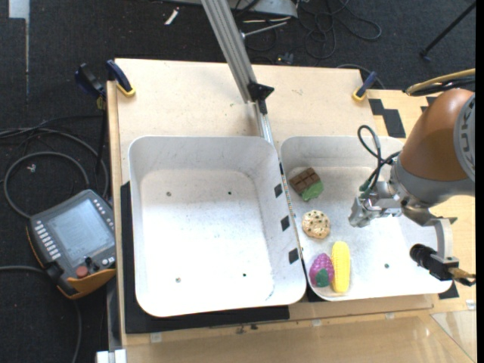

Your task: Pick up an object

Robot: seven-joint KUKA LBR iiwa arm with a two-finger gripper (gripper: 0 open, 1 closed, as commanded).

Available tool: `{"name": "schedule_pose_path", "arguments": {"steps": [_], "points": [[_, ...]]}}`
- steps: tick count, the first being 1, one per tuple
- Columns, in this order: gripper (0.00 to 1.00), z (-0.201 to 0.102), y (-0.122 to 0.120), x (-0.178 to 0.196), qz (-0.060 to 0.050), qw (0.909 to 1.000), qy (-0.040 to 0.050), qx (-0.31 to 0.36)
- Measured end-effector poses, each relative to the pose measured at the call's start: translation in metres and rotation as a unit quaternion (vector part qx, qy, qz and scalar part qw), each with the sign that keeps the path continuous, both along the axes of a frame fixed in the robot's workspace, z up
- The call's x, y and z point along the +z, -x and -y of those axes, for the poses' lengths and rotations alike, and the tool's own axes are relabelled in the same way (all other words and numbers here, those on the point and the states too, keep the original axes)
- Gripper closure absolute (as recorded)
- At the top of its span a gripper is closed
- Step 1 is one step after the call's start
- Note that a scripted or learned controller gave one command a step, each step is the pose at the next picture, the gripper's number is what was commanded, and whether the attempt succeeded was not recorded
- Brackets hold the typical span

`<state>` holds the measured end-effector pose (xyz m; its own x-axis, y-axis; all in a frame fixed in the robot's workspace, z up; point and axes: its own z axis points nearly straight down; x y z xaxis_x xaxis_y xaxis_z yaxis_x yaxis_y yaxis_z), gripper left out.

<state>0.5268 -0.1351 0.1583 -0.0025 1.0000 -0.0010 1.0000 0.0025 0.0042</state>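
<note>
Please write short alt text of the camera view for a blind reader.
The gripper hangs over the right bin, beside a cookie, a brown and green block, a yellow corn cob and a pink toy.

No text, label, brand or number can be read anywhere. The screen of the grey-and-orange handheld control pendant [73, 240], on the floor at left, is too blurred to read.
</note>
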Motion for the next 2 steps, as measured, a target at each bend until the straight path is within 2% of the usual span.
{"name": "schedule_pose_path", "arguments": {"steps": [1, 2], "points": [[1.00, 0.008, -0.004, 0.060, 0.001, 1.0000, 0.0007, 0.000], [1.00, 0.011, -0.002, 0.105, 0.001, 1.0000, 0.0008, 0.001]]}}
